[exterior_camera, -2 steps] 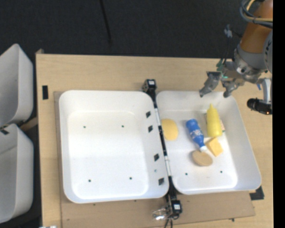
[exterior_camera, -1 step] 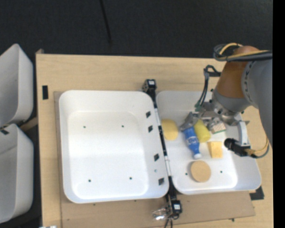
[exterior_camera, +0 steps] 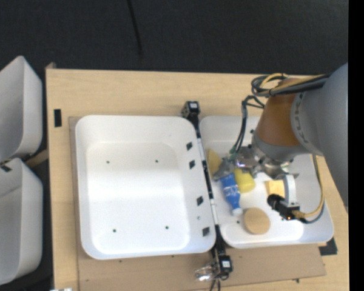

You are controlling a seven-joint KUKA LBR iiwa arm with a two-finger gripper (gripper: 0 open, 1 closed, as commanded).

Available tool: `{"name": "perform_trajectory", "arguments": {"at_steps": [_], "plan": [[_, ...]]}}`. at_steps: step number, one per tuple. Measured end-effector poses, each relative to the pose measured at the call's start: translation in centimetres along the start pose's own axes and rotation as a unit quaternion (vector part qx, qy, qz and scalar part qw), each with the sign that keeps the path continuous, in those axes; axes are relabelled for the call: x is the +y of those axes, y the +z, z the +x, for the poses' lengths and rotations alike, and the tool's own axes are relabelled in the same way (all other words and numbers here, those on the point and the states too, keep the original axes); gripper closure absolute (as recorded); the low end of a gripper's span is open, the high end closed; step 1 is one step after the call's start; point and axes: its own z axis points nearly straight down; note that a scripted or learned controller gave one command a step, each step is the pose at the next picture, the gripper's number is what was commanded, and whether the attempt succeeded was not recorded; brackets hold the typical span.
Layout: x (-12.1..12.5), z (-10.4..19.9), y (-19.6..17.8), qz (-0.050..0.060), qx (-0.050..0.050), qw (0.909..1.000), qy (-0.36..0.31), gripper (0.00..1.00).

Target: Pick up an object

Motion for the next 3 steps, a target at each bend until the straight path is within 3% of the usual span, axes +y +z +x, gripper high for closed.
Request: {"name": "perform_trajectory", "arguments": {"at_steps": [1, 2, 3], "plan": [[5.7, -0.6, 0.2, 0.003, 0.002, 1.0000, 0.000, 0.00], [5.8, -0.8, -0.8, 0.000, 0.001, 1.0000, 0.000, 1.00], [9.3, 7.9, -9.9, 0.003, 0.004, 1.0000, -0.003, 1.00]]}}
